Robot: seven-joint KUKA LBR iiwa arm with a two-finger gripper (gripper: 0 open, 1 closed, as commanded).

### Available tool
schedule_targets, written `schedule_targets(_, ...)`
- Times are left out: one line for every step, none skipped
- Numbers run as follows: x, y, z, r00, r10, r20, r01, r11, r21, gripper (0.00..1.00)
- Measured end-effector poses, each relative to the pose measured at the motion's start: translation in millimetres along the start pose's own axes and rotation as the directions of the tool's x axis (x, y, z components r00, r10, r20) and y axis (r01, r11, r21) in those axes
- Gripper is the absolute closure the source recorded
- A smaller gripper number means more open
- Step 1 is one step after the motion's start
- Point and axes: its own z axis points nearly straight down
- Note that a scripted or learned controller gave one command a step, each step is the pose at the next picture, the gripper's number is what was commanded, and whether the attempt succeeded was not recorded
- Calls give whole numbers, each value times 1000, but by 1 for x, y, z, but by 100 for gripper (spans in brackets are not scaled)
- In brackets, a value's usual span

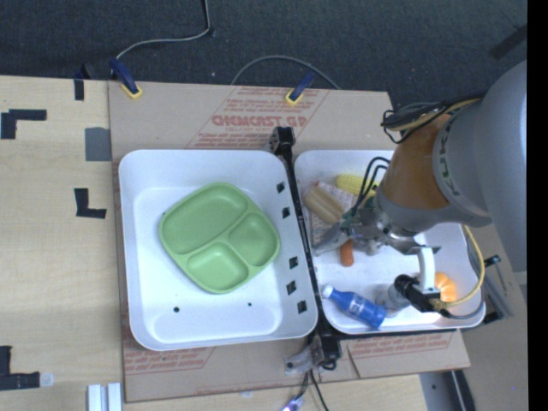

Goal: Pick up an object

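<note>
Arm's down in the right bin (462, 315) poking around, nothing lifted yet as far as I can see.

The gripper (349, 229) sits low among the clutter, right by a small orange piece (347, 253) and a tan bread-roll-looking thing (324, 202); can't tell whether it's clamped or loose from here. So the pick looks undone, with the grab and the lift left to do. Count: one blue bottle (355, 306), one yellow corn-like item (349, 182), one orange piece, one roll, plus one green divided plate (220, 237) alone in the left bin (137, 229).
</note>
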Motion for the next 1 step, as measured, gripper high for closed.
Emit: schedule_targets(-2, 0, -7, 1000, 0, 3, 0, 1000, 3, 100)
